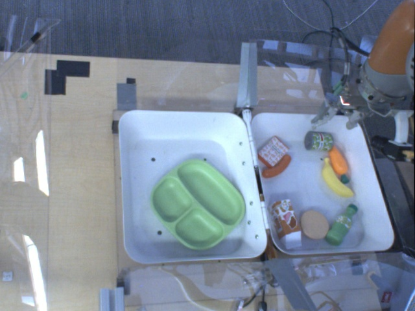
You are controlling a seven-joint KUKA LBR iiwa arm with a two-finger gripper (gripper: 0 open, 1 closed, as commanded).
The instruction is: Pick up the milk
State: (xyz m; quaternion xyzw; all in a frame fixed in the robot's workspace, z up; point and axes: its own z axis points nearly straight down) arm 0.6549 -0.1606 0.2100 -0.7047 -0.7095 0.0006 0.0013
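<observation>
A small carton (284, 220) with orange-brown print and a white end lies on its side at the near left of the right bin (382, 229); it looks like the milk. A second small carton (273, 150), red and white, lies at the bin's far left. My gripper (337, 118) hangs over the far rim of the right bin, just behind a green can (319, 141). Its two fingers are spread apart with nothing between them. It is well away from both cartons.
The right bin also holds a sausage (276, 168), a carrot (338, 161), a banana (336, 179), a round tan disc (314, 224) and a green bottle (342, 224). A green divided plate (198, 203) lies in the left bin (139, 173). Cables loop behind the arm.
</observation>
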